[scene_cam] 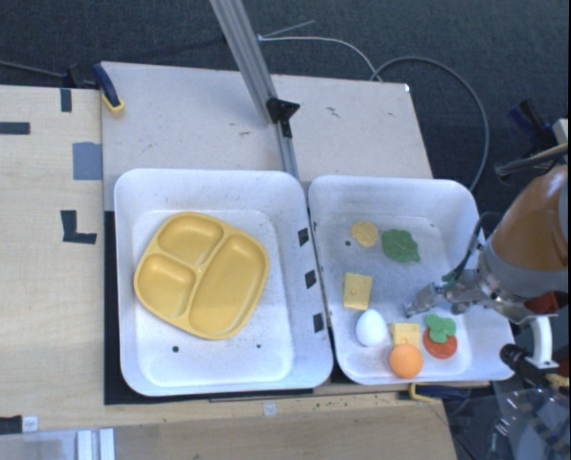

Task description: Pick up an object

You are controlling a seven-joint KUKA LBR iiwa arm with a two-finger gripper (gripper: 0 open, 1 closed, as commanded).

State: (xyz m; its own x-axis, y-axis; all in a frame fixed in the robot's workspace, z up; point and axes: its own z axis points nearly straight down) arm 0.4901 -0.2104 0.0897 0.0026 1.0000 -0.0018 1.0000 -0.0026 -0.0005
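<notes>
Two white bins point(309, 257) share the bench; gripper point(422, 302), grip state unclear, hovers among egg point(370, 328), orange point(406, 360), tomato point(441, 337), cheese cube point(357, 290); yellow tray point(202, 274) sits apart

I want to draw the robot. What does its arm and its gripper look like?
The arm comes in from the right. It is round and chunky, with an orange band on top and a grey ring below it. At its end sits the gripper, small and made of silvery-grey metal with thin fingers. Dark blocky parts and a white piece hang near the wrist.
</notes>
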